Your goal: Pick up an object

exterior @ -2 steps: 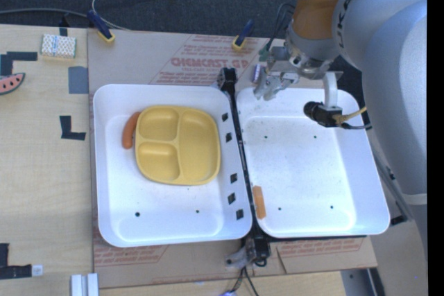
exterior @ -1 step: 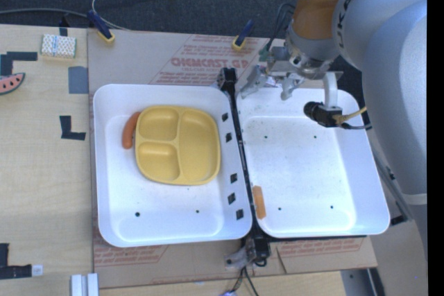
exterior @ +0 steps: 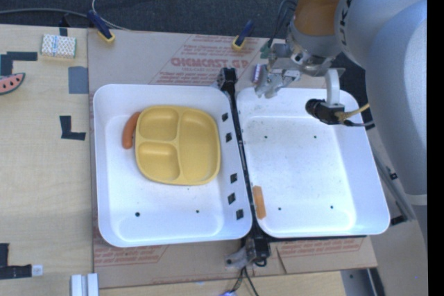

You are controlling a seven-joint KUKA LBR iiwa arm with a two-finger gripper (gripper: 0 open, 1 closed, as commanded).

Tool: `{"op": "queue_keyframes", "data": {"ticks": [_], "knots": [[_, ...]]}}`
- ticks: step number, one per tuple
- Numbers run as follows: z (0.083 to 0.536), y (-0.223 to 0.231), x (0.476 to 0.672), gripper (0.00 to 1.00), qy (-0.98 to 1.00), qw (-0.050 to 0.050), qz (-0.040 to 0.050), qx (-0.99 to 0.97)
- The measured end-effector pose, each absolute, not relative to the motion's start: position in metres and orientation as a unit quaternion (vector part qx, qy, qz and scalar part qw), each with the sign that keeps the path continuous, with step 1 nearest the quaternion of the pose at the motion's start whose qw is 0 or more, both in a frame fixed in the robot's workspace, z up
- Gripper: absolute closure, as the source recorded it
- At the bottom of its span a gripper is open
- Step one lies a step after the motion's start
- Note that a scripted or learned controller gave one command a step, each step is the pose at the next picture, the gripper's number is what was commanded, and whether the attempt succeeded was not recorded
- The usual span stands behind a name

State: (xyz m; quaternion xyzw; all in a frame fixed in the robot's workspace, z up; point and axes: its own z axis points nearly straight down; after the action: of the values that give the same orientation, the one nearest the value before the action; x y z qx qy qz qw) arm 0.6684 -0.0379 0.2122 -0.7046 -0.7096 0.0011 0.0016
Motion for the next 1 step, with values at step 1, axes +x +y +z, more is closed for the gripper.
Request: {"op": "queue_keyframes", "data": {"ticks": [1], "knots": [[0.212, -0.038, 0.6684, 0.0, -0.71, 0.001, 0.0014, -0.705]]}}
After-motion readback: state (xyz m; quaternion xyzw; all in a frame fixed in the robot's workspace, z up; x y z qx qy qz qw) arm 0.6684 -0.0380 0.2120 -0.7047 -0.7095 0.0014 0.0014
